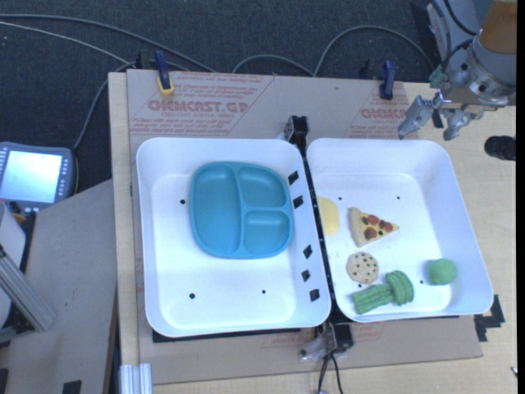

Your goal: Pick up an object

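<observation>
Glossy white plastic bins [164, 302] hold a matt blue tray [241, 210].

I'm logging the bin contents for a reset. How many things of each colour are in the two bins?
Blue: 1, the divided plate
Yellow: 1, the yellow piece
Green: 2, the broccoli and the ball
Tan: 2, the pizza slice and the cookie
Total: 6

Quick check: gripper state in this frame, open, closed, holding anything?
Gripper: open, nothing between its fingers, above the right bin's far rim.
</observation>
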`<state>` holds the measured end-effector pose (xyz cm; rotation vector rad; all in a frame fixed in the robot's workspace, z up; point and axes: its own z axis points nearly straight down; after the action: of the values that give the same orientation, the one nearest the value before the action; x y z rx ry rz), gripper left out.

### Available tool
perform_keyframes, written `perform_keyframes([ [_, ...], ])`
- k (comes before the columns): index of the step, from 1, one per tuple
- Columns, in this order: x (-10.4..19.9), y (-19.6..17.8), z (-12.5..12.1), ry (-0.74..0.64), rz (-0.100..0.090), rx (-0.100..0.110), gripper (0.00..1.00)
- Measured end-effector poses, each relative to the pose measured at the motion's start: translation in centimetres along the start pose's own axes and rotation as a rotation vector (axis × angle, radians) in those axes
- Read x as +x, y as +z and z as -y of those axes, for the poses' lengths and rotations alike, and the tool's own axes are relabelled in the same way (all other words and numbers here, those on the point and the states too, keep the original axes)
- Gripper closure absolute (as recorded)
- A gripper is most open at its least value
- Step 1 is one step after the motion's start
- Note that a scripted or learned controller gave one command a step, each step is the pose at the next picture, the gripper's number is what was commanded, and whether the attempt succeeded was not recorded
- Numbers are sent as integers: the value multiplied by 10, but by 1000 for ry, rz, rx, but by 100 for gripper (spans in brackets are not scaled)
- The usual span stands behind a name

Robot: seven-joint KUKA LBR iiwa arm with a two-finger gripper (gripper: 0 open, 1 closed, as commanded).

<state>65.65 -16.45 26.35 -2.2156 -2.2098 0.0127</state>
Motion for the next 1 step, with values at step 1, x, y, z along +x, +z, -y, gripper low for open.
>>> perform_keyframes([
  [1,1,-9,-2,-3,3,-14,0],
])
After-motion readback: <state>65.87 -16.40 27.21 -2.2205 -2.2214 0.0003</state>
